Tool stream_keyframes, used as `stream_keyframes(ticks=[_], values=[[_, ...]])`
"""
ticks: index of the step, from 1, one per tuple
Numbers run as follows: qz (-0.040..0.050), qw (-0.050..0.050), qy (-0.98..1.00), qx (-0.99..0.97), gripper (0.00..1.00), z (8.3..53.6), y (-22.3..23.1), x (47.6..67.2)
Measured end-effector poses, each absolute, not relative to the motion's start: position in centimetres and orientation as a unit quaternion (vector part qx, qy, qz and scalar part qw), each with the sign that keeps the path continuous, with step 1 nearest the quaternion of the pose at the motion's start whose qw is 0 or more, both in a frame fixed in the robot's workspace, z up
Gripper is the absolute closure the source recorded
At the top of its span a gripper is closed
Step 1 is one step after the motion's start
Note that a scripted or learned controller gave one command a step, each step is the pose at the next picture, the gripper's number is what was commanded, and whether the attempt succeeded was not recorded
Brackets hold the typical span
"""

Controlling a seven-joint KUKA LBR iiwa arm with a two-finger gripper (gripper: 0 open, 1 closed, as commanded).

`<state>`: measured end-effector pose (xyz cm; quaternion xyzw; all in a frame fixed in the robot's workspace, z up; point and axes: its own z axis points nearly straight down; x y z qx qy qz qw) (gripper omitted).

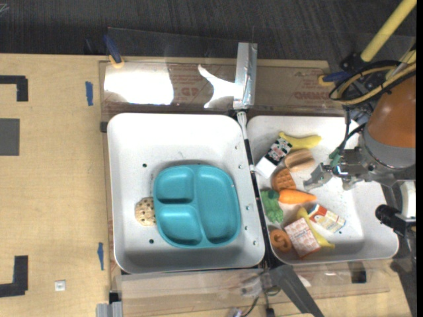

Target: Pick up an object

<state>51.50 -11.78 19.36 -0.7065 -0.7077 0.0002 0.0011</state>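
Claw (322,175) hovers over the right bin (370,243); whether it is apart or together, cannot tell. Nearest pick candidate: carrot (295,196), just below-left of claw, touching the toy pile. Likely light, rigid, smooth plastic; pinch across its thick middle, since the tapered end may slip.

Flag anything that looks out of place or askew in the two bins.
The round speckled cookie lies on the left bin's floor, against the outer left edge of the teal divided plate, not in a compartment. The other toy foods are jumbled along the right bin's left side.
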Motion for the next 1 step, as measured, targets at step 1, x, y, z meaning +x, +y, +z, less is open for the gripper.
stream_keyframes(ticks=[1], values=[[0.0000,0.000,-0.770,-0.638,0.00,12.49,-9.32,58.54]])
